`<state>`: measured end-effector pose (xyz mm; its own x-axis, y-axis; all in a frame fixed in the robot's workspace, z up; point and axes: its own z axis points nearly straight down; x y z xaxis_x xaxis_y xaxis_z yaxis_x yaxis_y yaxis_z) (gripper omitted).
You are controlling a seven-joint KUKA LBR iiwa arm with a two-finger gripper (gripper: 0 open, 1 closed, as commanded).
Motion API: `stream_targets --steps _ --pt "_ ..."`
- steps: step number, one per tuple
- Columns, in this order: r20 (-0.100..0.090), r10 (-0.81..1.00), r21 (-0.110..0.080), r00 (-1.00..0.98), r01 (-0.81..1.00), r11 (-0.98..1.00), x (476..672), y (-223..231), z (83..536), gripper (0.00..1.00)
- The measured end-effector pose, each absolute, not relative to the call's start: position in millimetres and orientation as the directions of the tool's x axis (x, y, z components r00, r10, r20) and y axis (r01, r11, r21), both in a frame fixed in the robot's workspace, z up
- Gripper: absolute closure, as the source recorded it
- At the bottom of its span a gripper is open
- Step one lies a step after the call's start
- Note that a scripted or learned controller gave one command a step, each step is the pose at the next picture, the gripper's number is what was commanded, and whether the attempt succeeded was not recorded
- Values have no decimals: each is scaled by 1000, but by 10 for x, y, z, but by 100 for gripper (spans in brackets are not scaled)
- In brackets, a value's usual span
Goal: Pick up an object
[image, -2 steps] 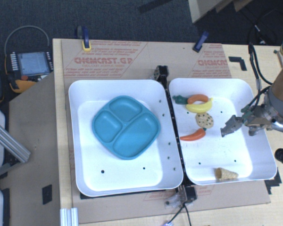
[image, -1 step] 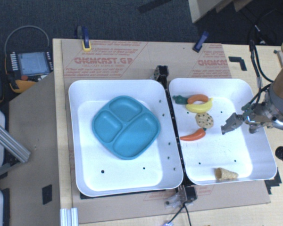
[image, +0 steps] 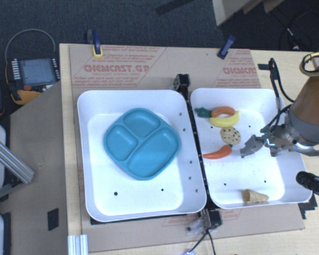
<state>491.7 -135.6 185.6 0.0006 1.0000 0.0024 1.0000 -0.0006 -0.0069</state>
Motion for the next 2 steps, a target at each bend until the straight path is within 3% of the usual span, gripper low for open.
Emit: stream_targets --steps 2 --pt "2 1000 -4 1 1000 -1 4942 -1380 823 0"
